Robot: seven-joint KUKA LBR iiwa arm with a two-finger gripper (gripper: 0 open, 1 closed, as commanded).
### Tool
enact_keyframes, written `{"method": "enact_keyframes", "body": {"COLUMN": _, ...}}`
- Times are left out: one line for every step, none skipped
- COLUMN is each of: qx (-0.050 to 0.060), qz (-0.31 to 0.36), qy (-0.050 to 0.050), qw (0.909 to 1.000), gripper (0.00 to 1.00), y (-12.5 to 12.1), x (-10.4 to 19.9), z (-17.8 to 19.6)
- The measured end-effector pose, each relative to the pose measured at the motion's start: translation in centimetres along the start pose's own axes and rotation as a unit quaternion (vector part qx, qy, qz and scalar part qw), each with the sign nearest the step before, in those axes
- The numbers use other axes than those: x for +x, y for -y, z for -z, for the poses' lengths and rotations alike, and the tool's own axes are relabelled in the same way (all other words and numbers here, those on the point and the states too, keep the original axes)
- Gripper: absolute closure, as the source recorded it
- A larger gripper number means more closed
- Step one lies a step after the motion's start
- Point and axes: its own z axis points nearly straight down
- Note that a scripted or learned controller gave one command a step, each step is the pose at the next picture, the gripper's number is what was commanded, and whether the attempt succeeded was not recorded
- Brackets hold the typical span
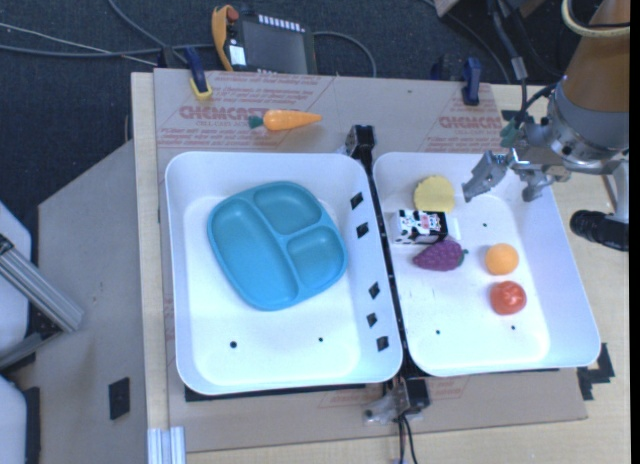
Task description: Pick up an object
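My claw (pixel 510 180) hangs over the far edge of the right bin (pixel 560 282), fingers (pixel 484 176) spread apart, nothing between them. Right bin contents: yellow piece (pixel 434 193) at far left, just left of my claw; black-and-white carton (pixel 421 225) near it; purple grapes (pixel 439 255) touching the carton; orange fruit (pixel 501 259); red tomato (pixel 508 298) nearest. Left bin (pixel 200 352) carries a blue divided plate (pixel 277 243). A toy carrot (pixel 284 121) lies on the table (pixel 400 117) beyond.
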Motion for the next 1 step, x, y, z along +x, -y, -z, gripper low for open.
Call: {"method": "enact_keyframes", "body": {"qx": 0.003, "qz": 0.0, "qy": 0.0, "qw": 1.0, "gripper": 0.0, "y": 0.24, "x": 0.07, "z": -4.23}}
